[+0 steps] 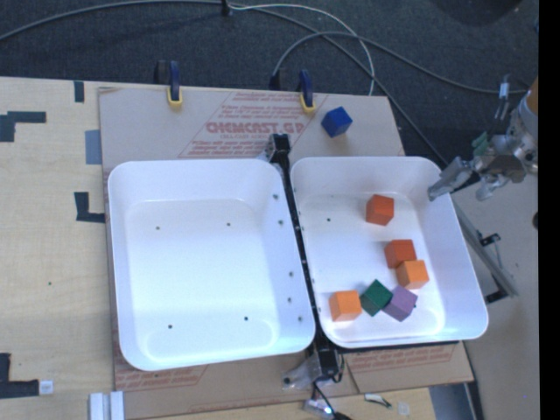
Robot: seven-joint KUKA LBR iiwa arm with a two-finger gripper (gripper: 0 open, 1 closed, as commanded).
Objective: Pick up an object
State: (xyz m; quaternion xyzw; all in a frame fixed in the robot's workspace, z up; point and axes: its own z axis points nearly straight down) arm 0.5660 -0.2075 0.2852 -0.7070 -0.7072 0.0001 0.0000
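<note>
Approach step: the hand (448, 182), whether open or closed I cannot tell, hovers at the right bin (455, 234) rim; next, descend onto a cube (380, 209).

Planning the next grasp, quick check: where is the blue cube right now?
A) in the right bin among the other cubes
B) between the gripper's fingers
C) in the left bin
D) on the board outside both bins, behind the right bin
D: the blue cube sits on the board beyond the right bin's far rim, away from the gripper.

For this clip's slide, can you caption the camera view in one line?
Gripper at the right bin's far right rim; six blocks lie inside, and a blue block sits on the cardboard behind.
</note>
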